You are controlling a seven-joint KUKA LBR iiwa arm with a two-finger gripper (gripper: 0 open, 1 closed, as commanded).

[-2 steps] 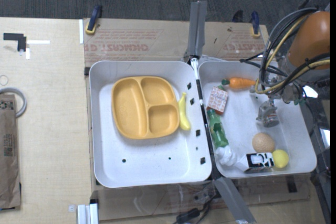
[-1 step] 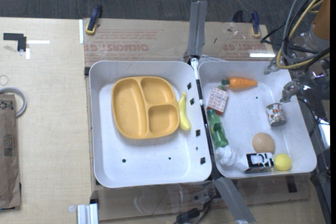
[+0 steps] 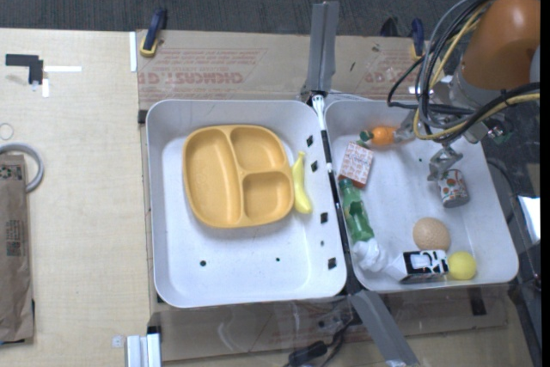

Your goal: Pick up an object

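My gripper hangs over the far right part of the right bin, just above a small patterned can that lies on the bin floor. Nothing shows as lifted. In the same bin lie a small orange piece, a red-and-white packet, a green bottle, a tan ball, a yellow ball and a black-and-white box.
The left bin holds a yellow divided plate with a banana against its right side. Grey dividers stand between the bins. Cables loop from the arm over the right bin's far corner.
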